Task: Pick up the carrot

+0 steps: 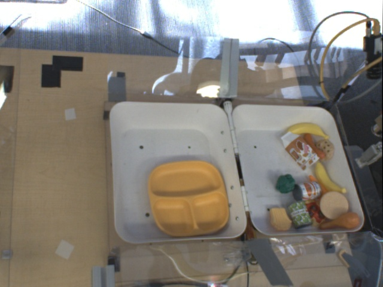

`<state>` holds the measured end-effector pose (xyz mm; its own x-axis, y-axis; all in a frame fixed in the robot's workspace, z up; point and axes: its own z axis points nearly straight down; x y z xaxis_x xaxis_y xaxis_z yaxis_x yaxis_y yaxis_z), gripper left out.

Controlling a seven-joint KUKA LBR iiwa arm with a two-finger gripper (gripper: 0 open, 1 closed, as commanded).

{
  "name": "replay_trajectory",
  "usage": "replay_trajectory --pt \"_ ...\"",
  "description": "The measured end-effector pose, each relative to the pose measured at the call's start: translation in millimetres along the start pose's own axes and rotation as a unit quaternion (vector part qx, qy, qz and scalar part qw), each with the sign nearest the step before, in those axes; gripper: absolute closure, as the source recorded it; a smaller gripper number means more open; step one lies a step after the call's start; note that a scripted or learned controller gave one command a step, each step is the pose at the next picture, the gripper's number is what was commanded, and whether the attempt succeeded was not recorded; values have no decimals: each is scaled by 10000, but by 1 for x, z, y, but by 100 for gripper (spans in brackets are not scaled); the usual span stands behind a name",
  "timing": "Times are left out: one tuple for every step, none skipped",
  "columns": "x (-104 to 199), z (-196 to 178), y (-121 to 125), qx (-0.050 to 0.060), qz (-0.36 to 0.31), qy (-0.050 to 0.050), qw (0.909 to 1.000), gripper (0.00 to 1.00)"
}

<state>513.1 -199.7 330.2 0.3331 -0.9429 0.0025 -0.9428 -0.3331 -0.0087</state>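
Observation:
The carrot (313, 144) looks like a short orange piece in the right bin (257, 160), wedged between a red-and-white snack box (301, 153) and a brown cookie (325, 147). Much of it is hidden by the box, so its full shape is hard to make out. It lies in the bin's far right part, just below a yellow banana (307, 128).
Packed along the right bin's right and near sides are a second banana (328, 178), broccoli (286, 183), a small can (309, 190), a green tin (298, 214), a bread piece (279, 218), a tan disc (333, 205) and a brown drumstick (342, 222). The left bin (131, 136) holds a yellow divided plate (188, 197).

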Motion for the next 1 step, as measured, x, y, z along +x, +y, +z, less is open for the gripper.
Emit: replay_trajectory --pt "-2 -4 1 6 -1570 6 9876 100"
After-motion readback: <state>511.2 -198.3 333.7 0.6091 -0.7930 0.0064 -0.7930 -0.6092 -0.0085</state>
